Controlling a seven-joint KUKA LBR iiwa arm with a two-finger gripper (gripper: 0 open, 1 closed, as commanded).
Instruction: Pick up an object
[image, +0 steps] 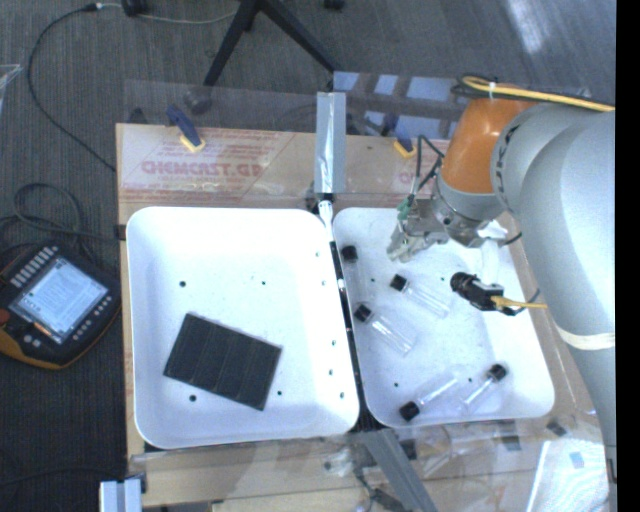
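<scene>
A flat black ribbed panel (222, 360) lies tilted in the left bin (150, 260), towards its front. Several clear vials with black caps are scattered in the right bin (530, 400): one vial (420, 294) near the middle back, one vial (384, 329) by the left wall, and two vials (430, 396) (483, 384) at the front. A lone black cap (349, 252) sits at the back left. My gripper (403, 248) hangs over the back of the right bin, just behind and above the middle-back vial. I see nothing held in it.
The divider wall (342, 310) between the two bins runs front to back. A black plug on a yellow cable (474, 289) hangs off the arm above the right bin. A handheld control pendant (55, 300) lies on the floor at the left.
</scene>
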